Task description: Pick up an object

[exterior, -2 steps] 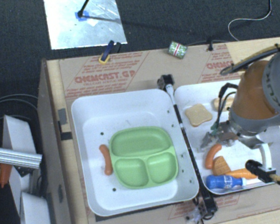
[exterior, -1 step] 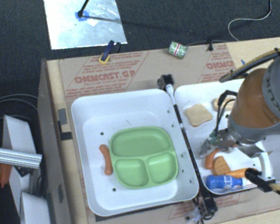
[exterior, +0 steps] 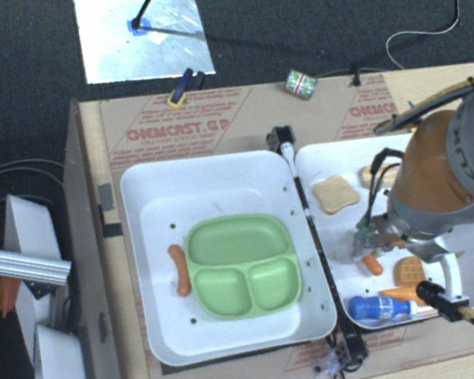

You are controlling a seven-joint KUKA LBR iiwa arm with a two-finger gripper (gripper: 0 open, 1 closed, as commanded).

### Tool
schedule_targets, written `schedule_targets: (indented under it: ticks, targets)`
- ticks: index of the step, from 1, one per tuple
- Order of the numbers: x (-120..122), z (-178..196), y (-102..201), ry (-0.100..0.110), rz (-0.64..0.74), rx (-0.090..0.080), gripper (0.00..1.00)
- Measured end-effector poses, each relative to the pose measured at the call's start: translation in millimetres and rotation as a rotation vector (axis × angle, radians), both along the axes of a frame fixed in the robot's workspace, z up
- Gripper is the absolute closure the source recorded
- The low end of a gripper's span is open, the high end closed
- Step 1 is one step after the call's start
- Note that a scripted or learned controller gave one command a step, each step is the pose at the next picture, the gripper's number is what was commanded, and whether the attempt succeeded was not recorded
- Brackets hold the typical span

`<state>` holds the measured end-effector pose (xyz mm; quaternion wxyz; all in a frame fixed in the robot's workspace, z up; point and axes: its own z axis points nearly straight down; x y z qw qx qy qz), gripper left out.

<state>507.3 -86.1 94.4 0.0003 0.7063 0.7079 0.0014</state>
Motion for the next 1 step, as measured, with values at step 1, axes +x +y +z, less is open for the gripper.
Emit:
schedule_targets:
  ticks: [1]
  targets:
    - [60.6, 90.7, 42.9, -0.001, 0.002, -0.001, 1.00]
